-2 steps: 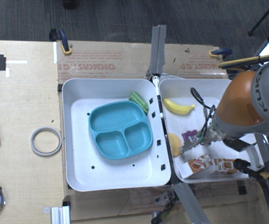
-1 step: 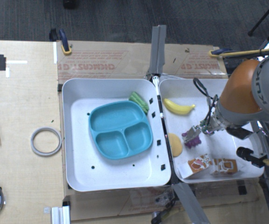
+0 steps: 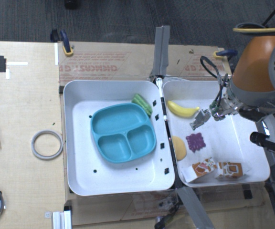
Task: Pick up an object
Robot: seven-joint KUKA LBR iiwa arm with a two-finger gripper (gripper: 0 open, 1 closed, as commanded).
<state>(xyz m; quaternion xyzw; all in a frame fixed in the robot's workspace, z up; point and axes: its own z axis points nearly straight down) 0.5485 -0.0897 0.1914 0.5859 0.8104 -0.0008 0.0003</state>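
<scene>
The gripper [image 3: 200, 119] is seen at centre right, above the right bin [image 3: 252, 175], just below the banana [image 3: 182, 109] and above the purple grapes [image 3: 195, 141]. Whether it is open cannot be told. A blue divided plate [image 3: 123, 132] occupies the left bin [image 3: 80, 175].

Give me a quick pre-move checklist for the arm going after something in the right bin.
1. End effector over the right white bin: ok.
2. Nothing seen between its fingers: ok.
3. Fingers open enough for a grasp: cannot tell.
4. Nearest targets lie separate: yellow banana and purple grape cluster apart from each other: ok.
5. Round orange fruit sits against the bin's left wall, awkward to grip: not ok.
6. Printed carton lies flat near the front wall, away from the end effector: ok.
</scene>
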